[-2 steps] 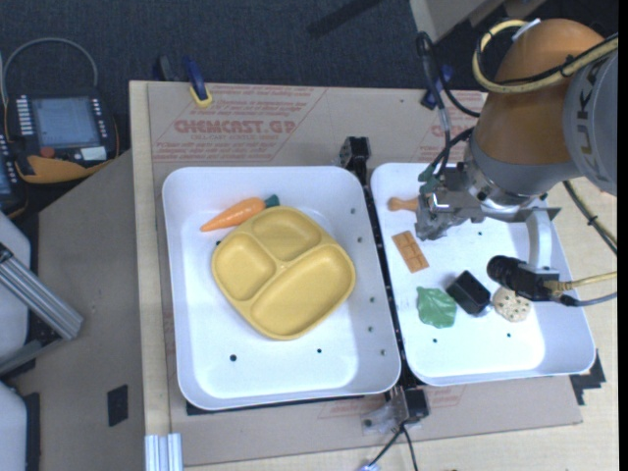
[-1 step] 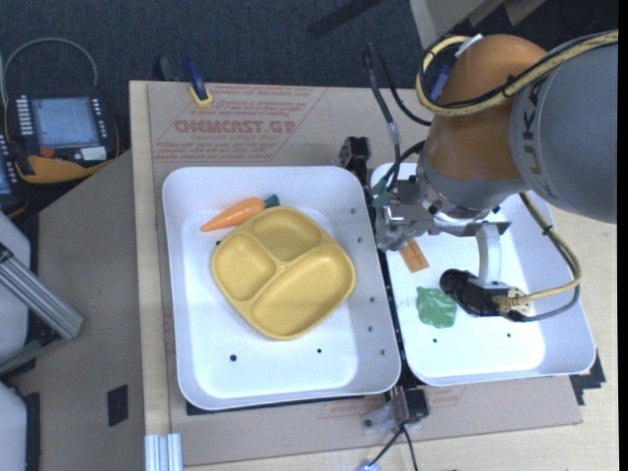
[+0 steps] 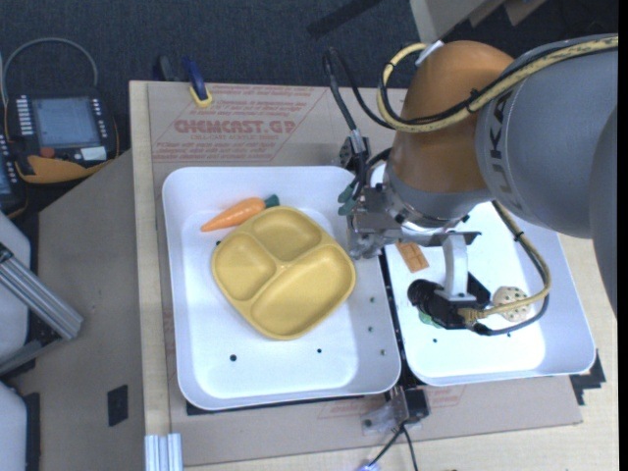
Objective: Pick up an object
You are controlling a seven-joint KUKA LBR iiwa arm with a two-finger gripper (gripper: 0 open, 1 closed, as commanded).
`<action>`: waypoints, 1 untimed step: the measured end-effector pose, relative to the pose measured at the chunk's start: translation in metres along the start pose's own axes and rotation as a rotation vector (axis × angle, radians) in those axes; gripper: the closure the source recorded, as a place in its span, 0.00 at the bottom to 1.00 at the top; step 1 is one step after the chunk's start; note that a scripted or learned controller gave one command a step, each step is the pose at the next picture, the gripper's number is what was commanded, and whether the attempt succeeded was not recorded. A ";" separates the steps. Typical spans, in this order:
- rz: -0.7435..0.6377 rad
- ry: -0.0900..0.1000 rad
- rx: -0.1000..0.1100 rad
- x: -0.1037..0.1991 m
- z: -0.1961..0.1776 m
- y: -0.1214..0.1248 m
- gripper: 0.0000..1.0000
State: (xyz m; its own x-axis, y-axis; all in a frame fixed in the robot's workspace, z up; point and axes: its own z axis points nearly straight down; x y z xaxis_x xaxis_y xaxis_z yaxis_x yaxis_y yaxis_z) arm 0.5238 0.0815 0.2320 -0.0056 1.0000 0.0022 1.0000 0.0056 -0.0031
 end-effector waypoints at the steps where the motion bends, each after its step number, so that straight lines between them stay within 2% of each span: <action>1: 0.005 -0.002 0.000 -0.003 0.000 0.000 0.00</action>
